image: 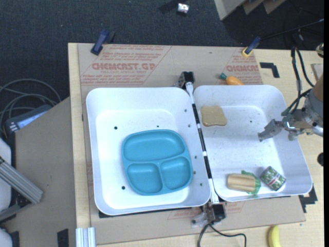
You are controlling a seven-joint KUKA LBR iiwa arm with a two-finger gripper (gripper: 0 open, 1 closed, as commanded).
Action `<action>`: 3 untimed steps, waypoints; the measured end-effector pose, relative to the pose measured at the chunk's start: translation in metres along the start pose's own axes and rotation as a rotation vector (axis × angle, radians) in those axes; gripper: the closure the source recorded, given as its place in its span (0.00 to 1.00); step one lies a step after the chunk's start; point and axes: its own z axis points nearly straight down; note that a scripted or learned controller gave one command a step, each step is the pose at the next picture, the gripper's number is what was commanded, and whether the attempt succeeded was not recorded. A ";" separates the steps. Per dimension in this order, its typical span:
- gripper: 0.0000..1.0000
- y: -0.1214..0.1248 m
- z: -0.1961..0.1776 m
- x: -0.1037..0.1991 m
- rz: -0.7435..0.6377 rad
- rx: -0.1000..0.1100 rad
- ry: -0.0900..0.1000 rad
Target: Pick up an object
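The pincer (pixel 268 133) hangs at about three o'clock over the right bin (pixel 257 94), reaching in from the right edge, and I cannot tell from this slant how it is set; nothing shows between its tips. Nearest candidates sit toward five o'clock along the bin's front wall: a small green-labelled can (pixel 272 178) lying tilted, and just beside it at its nine o'clock a tan roll with a green wrap (pixel 242 182), lying on its side. The can looks stiff and light, likely slick and prone to rolling, so I'd take it across its round body. The roll looks softer and grippier; across its narrow middle seems the safest hold. Both lie close to the front wall, which could crowd a descent. Up at eleven o'clock from the pincer, a flat tan bread-like slice (pixel 213 116) lies near the divider, probably thin and hard to get under. Over at nine o'clock, the left bin (pixel 103 107) carries a blue divided plate (pixel 156 161), wide and shallow, awkward except at its rim. On the worktop (pixel 77 138) beyond the bins, an orange carrot-like piece (pixel 232 80) sits at twelve o'clock, well clear.
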 end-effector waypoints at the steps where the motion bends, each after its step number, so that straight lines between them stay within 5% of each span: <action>1: 0.00 0.061 0.018 0.094 -0.002 -0.003 0.000; 2: 0.00 0.043 0.114 -0.010 0.002 0.002 -0.001; 3: 0.00 0.109 0.113 -0.015 -0.001 -0.003 -0.002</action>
